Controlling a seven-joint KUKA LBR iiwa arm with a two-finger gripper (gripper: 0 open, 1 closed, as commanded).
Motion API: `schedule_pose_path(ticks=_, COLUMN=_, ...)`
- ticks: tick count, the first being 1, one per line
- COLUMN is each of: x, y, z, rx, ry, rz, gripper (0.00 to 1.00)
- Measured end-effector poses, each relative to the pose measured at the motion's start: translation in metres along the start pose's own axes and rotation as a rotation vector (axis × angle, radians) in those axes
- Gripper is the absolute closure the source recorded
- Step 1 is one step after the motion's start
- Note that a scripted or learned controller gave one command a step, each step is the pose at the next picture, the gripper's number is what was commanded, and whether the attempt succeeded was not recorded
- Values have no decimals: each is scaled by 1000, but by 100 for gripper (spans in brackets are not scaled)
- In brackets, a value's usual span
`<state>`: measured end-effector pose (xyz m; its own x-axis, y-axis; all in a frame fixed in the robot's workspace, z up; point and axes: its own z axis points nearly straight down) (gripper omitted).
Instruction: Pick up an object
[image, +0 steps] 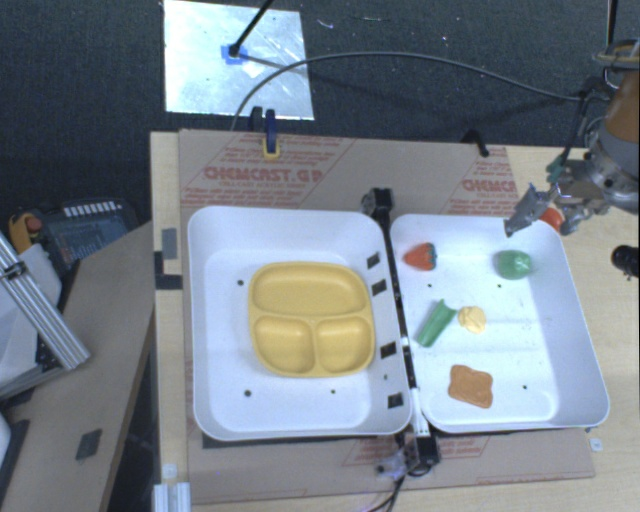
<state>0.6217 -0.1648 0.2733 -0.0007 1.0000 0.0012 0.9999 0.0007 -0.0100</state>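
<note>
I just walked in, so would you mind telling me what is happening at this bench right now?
A robot arm reaches in from the right, its gripper shut on a small red-orange object above the far corner of the right bin. In that bin lie a red piece, a green round piece, a green long piece, a yellow piece and an orange piece. The left bin holds a yellow divided tray.

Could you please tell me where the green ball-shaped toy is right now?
The round green toy lies in the right-hand white bin, near its far right corner, right of the red strawberry-like toy and just below the end effector.
</note>
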Motion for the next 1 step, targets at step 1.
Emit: schedule_pose_path(ticks=1, x=1, y=2, z=-8, rx=-12, ry=-2, rz=-2, gripper=0)
